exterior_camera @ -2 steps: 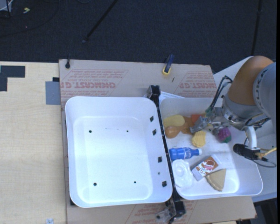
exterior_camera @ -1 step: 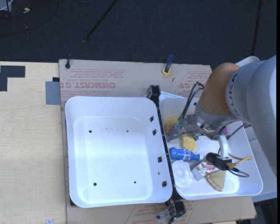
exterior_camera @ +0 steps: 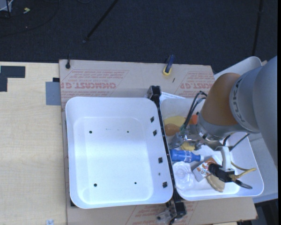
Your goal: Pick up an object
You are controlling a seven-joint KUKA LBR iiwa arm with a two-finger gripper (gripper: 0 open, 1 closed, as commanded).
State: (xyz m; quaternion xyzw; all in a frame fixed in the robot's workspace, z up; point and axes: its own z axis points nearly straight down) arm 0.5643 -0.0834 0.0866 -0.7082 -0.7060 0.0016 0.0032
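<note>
camera view: blue bottle (exterior_camera: pixel 184 156) just beside pincer (exterior_camera: pixel 185 138)

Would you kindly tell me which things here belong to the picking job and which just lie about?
Job: gripper, right bin, blue bottle, yellow object, tan object.
Lying about: left bin, clamp, cardboard sheet.

Pale wood bench (exterior_camera: pixel 23 149) w/ cardboard sheet (exterior_camera: pixel 112 81) on it — left bin (exterior_camera: pixel 112 158) & right bin (exterior_camera: pixel 249 167) atop.
</note>
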